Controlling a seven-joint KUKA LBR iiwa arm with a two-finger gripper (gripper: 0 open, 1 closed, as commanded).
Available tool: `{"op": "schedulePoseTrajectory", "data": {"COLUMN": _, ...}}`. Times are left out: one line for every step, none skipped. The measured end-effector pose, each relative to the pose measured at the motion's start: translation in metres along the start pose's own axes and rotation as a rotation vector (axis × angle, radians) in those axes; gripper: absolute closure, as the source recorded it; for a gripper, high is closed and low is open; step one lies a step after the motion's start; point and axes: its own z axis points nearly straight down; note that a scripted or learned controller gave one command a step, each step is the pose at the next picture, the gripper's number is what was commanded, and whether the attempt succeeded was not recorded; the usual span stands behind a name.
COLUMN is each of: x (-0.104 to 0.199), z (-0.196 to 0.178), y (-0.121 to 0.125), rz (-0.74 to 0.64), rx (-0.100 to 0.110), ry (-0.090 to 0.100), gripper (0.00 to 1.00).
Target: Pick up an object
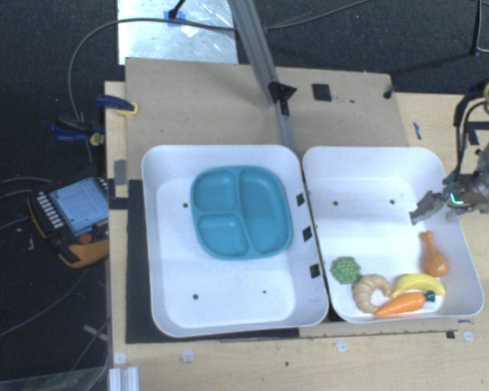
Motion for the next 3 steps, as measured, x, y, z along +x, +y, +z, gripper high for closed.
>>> {"op": "schedulePoseTrajectory", "data": {"x": 0.000, "z": -0.001, "y": 0.001, "rz": 0.000, "rx": -0.003, "ry": -0.001, "gripper": 0.00}}
{"op": "schedulePoseTrajectory", "data": {"x": 0.006, "z": 0.059, "y": 0.002, "rz": 0.002, "rx": -0.001, "ry": 0.000, "gripper": 0.00}}
{"op": "schedulePoseTrajectory", "data": {"x": 0.015, "z": 0.106, "y": -0.001, "rz": 0.003, "rx": 0.000, "ry": 0.000, "gripper": 0.00}}
